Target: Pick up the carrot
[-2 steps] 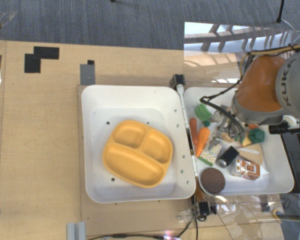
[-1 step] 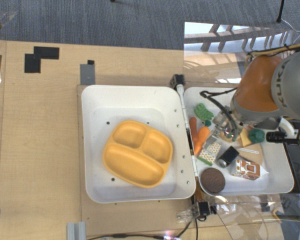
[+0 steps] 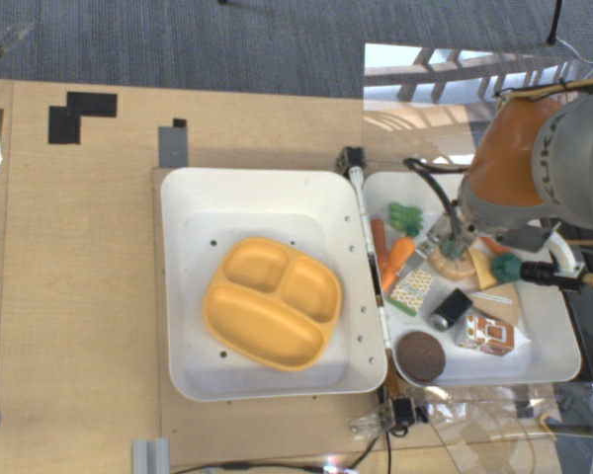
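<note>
The carrot (image 3: 397, 259) lies in the right bin (image 3: 553, 361), close to that bin's left wall and toward its far half, tilted with its green top pointing at the far edge. A thin red-orange stick (image 3: 379, 241) sits just beside it, nearer the wall, and a green leafy toy (image 3: 406, 215) lies just beyond its top. Below it rest a patterned card (image 3: 411, 289), a small black block (image 3: 451, 309), a brown disc (image 3: 421, 355) and a printed box (image 3: 488, 334).

The end effector (image 3: 449, 243) hangs just to the right of the carrot, low over the bin; whether it is released or clenched cannot be told, and the carrot looks free of it.

The left bin (image 3: 178, 294) holds a yellow divided tray (image 3: 273, 302).

Judging by this, the approach is largely made, while grasping and lifting remain.
</note>
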`<state>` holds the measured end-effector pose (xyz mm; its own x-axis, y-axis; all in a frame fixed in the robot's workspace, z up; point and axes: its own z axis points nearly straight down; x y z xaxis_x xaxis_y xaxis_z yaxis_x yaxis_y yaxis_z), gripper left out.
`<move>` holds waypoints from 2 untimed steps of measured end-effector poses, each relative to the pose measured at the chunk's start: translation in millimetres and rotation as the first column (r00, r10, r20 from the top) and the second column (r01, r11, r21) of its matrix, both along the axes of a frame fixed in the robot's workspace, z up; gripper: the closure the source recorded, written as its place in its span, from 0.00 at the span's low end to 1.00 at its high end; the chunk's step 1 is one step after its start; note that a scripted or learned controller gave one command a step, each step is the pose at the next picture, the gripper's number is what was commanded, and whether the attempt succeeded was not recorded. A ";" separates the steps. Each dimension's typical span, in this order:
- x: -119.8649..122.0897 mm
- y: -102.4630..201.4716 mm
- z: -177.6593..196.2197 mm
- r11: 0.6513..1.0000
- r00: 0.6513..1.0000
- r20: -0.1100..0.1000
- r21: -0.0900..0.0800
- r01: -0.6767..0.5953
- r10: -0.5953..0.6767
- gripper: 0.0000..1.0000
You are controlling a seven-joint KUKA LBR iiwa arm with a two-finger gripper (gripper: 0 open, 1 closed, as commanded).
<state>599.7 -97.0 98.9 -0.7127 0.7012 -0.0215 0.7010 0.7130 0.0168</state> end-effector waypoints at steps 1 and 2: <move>13.7 -0.3 -1.0 0.936 0.936 -0.006 0.008 0.352 -0.352 0.00; 58.5 0.1 -10.4 0.828 0.828 -0.022 0.002 0.560 -0.560 0.00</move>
<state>658.2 -96.9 88.5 -0.1978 0.9802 -0.0043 0.9802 0.1978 0.0026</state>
